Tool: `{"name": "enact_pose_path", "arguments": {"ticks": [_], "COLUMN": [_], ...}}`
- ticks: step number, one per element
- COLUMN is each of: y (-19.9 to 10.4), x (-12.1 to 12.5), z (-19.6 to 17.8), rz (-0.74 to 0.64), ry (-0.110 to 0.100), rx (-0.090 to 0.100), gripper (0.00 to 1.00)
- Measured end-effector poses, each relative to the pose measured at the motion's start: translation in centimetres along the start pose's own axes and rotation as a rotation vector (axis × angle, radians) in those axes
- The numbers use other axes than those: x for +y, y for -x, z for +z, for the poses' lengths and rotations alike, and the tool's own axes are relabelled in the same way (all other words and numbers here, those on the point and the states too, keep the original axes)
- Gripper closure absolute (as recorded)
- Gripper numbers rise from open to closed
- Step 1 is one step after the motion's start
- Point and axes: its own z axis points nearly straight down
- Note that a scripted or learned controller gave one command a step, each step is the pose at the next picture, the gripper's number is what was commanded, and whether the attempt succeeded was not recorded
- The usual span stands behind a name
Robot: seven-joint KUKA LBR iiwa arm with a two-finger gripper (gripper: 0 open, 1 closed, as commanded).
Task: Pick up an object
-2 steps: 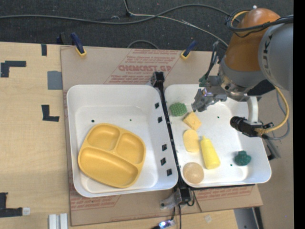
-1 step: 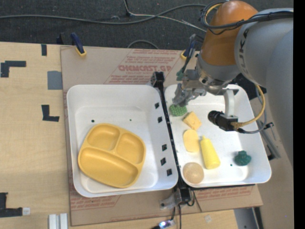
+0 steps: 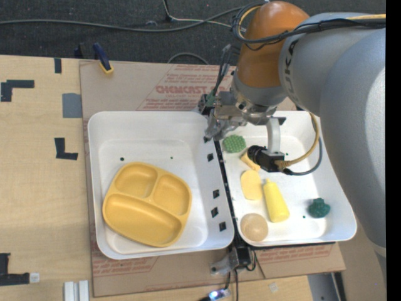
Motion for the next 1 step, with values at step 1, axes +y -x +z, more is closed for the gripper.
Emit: {"name": "enact_pose_path", "arguments": {"ticks": [1], "y": [-5.73], "x": [1.95], "z": [-0.04], "rz": [-0.002], "ry": [0.001], "rx": [0.001], "gripper": [1.00]}}
